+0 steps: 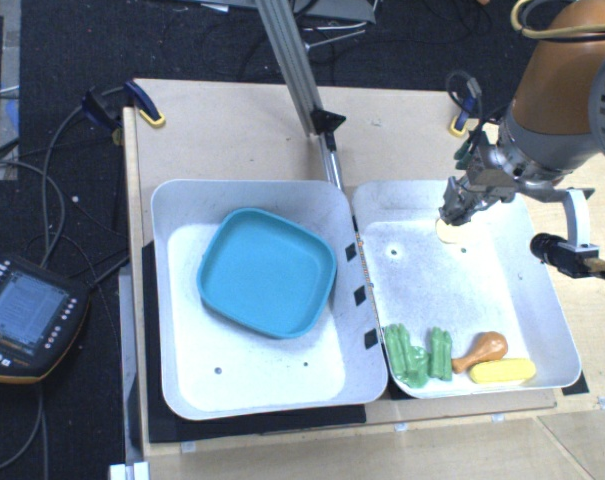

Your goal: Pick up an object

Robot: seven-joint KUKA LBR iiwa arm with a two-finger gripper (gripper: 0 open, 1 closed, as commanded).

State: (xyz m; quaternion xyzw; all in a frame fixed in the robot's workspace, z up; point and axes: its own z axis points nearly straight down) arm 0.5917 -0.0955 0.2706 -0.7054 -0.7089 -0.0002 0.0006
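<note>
Lying along right bin's [542,288] near edge: green toys [417,354], brown drumstick-shaped toy [479,350], yellow piece [501,371] touching it. Sitting in left bin [172,298]: blue square plate [267,271]. Hovering low over right bin's far corner: claw [456,213], pale item [448,231] just beneath. Open or closed — cannot tell.

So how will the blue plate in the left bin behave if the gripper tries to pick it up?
The blue plate looks like stiff moulded plastic, so it probably keeps its shape and is light for its size. It lies flat and wide, so two fingers would likely need to pinch its raised rim. The smooth surface may slip. It should not roll.
</note>
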